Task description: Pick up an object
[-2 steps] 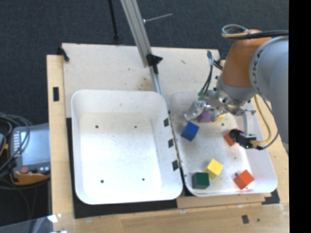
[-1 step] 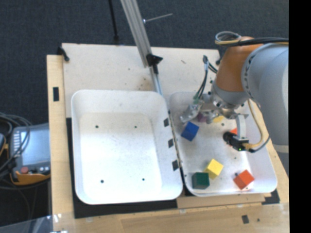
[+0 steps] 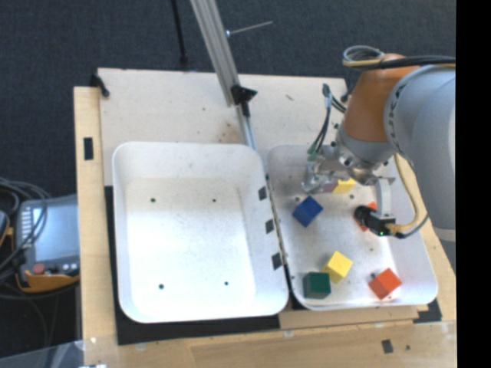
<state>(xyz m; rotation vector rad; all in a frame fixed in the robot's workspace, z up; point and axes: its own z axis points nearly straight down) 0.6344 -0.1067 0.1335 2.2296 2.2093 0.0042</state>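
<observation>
My gripper (image 3: 321, 179) hangs low over the back of the right bin (image 3: 414, 263), under the grey arm with its orange band (image 3: 368, 102). A yellow block (image 3: 346, 182) lies right beside the gripper, partly hidden by the wrist; I cannot tell whether it is touched. A blue cube (image 3: 307, 211) rests just in front of the gripper, apart from it. Nearer the front edge sit a yellow cube (image 3: 338, 265), a green cube (image 3: 316, 284) and an orange cube (image 3: 385, 283).
The left bin (image 3: 130, 205) stands beside the right one, their walls meeting mid-bench. A slanted metal pole (image 3: 219, 44) rises behind the bins. A black cable connector (image 3: 367, 221) dangles from the wrist over the right bin.
</observation>
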